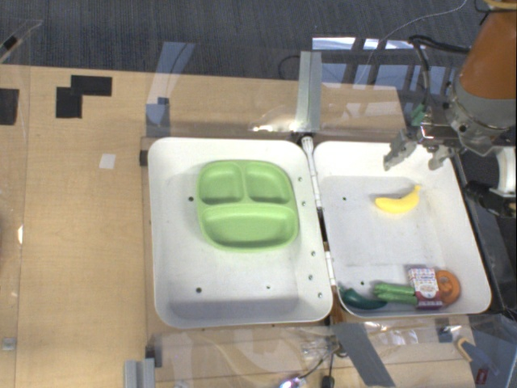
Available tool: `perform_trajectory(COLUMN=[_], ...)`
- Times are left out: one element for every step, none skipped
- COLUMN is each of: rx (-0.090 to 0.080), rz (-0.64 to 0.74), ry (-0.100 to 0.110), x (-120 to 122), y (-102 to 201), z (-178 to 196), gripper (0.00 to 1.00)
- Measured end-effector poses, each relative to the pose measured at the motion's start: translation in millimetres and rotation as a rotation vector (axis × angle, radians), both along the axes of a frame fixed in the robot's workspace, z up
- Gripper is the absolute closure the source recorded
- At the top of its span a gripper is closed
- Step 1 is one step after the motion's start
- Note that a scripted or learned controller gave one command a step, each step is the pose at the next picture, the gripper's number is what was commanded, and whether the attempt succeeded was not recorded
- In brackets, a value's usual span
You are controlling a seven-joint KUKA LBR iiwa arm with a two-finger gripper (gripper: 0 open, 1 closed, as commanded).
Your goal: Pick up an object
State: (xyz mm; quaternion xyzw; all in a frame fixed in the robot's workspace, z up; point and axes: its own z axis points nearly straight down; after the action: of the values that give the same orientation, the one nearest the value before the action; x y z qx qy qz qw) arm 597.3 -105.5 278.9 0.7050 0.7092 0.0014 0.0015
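A wooden bench (73,241) carries two white bins side by side — the left bin (174,297) holds a green divided plate (245,204) near its middle. In the right bin (355,241), a yellow banana (398,202) lies toward the far edge, and a green pepper (380,293), a small packet (422,282) and a doughnut (447,286) crowd the near edge. The gripper (416,153) hangs over the far right corner with fingers spread apart, nothing between them — just beyond the banana.

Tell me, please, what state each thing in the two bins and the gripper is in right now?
Gripper: open, above the right bin's far edge, holding nothing.
Banana: lying loose in the right bin, apart from the gripper.
Green plate: flat, right way up in the left bin, its compartments bare.
Green vegetable: lying along the right bin's near wall.
Small packet: beside the vegetable.
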Motion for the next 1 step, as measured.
perform_trajectory(rx=[0.0], rz=[-0.039], ry=[0.003], x=[-28.9], y=[-37.3], z=[-128.7], gripper=[0.0])
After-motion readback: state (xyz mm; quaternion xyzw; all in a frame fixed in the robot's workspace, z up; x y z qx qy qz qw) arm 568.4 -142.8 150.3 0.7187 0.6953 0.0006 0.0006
